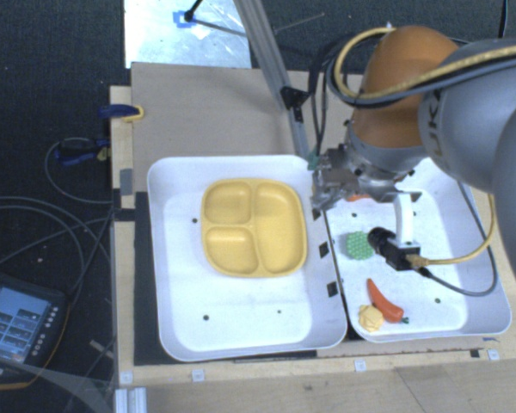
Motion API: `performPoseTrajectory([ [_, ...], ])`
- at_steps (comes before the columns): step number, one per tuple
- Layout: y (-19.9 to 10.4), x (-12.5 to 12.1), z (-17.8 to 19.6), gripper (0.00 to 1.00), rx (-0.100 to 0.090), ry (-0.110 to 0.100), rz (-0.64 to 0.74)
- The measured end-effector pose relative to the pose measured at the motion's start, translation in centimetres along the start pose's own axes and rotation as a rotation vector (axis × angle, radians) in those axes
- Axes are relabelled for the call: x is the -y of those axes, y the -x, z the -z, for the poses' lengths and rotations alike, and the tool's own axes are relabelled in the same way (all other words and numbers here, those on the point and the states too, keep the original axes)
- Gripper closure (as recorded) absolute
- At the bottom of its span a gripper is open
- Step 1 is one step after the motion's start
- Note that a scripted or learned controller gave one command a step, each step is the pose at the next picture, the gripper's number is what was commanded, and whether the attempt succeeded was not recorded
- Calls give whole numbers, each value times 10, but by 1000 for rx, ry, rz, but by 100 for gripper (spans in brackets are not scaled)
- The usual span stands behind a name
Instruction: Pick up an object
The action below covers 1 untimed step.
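Nearest the bench's front edge, in the right bin [490, 312], I count two things lying together: one pale yellow rounded piece [371, 317] and, touching it on its upper right, one orange carrot [383, 299] with a green tip, slanting up and to the left. A step farther in lies one green ball [358, 246] with a dotted surface, close to the wall that divides the two bins. Just beside it on the right is a black block [389, 249] hanging from a white bracket on my wrist, with a yellow cable [469, 252] looping away from it over the bin floor.

The left bin [168, 269] holds one yellow plate [254, 228] split into three compartments, lying flat in the bin's far half; I see nothing in any compartment.

Beyond the green ball, my gripper [331, 188] hangs over the far end of the dividing wall, just right of the plate's far corner. It is a dark, blurred cluster under my wrist, and I cannot tell whether it is spread or closed, nor whether anything is in it. A small orange-red patch [357, 199] shows just below it in the right bin; I cannot make out what it is.

Farther back, my orange band [404, 84] and grey arm [486, 110] fill the upper right. That makes two bins, one plate and three clear objects.
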<state>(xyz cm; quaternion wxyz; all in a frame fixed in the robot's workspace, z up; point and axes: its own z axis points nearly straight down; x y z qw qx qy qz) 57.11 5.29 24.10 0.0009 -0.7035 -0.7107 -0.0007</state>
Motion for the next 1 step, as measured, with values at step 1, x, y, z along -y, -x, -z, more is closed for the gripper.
performPoseTrajectory([
  [1, -38, 24, -14, 100, 0, -2, -1],
])
